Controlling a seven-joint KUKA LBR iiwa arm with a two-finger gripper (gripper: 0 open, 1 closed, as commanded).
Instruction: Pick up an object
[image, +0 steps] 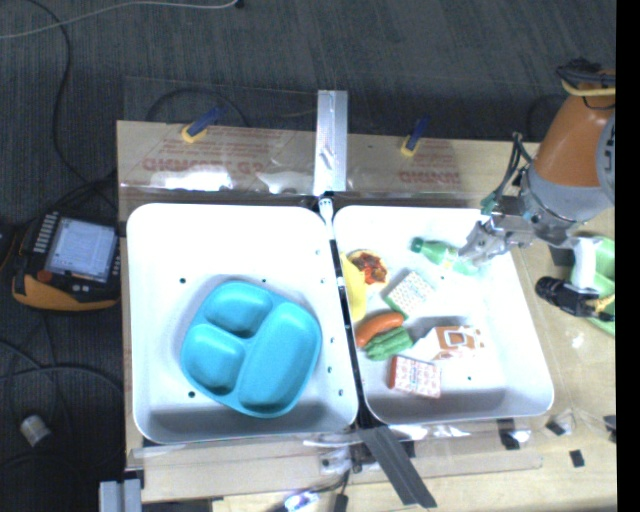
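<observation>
Dark grey carpet all round, cables trailing over it, and a handheld controller with a lit screen (75, 255) lying off the bench's left edge. On the tan bench (575, 350) sit the two white bins. The left bin (150, 300) has just a blue divided plate (250, 345) sitting toward its near edge. The right bin (500, 370) has all the small stuff. A green bottle (432, 247) lies on its side near the far right corner, and the gripper (478, 250) is right at the bottle's right end, coming in off the grey and orange arm (575, 150). Honestly can't tell how wide the jaws are, or whether they're touching the bottle; it's too blurry there. Along the bin's left wall there's a yellow piece (356, 288) with a red-brown bit (370, 265) at its far end. Toward the middle is a green-and-white checked packet (410, 292), then an orange sausage-shaped thing (380, 324) touching a green veg-looking thing (390, 343). Next to those is a small white box with orange print (458, 340), and nearest the front edge a red checked packet (414, 375); no print readable on any of them. The bench's far edge has a clear plastic sheet (230, 155) with faint reddish lettering I can't make out, two clamps (one (200, 125) on the left, another (413, 140) on the right) and a metal upright (332, 140) between the bins. A green and white object (598, 262) sits by the bench's right edge.
</observation>
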